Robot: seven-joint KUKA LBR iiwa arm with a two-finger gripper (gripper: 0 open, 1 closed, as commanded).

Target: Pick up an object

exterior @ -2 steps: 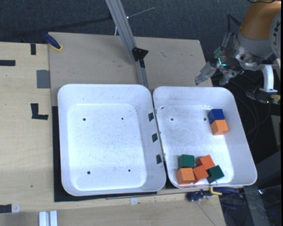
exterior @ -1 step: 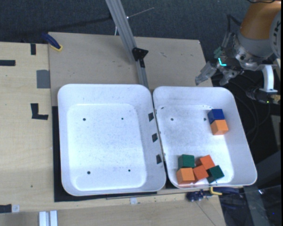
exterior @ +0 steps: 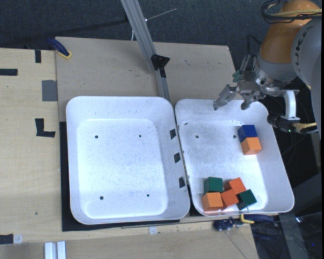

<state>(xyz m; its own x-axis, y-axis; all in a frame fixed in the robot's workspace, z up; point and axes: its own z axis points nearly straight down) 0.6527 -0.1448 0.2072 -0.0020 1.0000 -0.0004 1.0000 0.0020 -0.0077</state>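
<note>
Currently I see the tool [exterior: 235, 98] hanging over the far edge of the right bin [exterior: 205, 144], with its two fingers spread apart and nothing between them, so it is open and carries no object. The arm [exterior: 283, 42] comes in from the right, and its orange band sits above the wrist. All objects that I could pick lie in this right bin. A blue block [exterior: 247, 130] and an orange block [exterior: 251, 145] touch each other near the right wall, not far below the tool. At the near end of the bin there is a tight group: a green block [exterior: 213, 185], an orange block at the front [exterior: 212, 200], another orange block [exterior: 237, 186] beside it, a small orange one between them [exterior: 229, 198], and a dark green block [exterior: 247, 198] at the right side of the group. The left bin [exterior: 119, 161] has only its white floor with small dark marks. A metal bar [exterior: 143, 31] crosses the surface [exterior: 21, 144] behind the bins. In my judgement the task is at its beginning: no block is lifted, and the tool is not yet down at any of them. What is left is nearly everything: to choose a block, go down, close on it and raise it. I think the blue and orange pair is the closer target, but the two touch, so the fingers may push one away.
</note>
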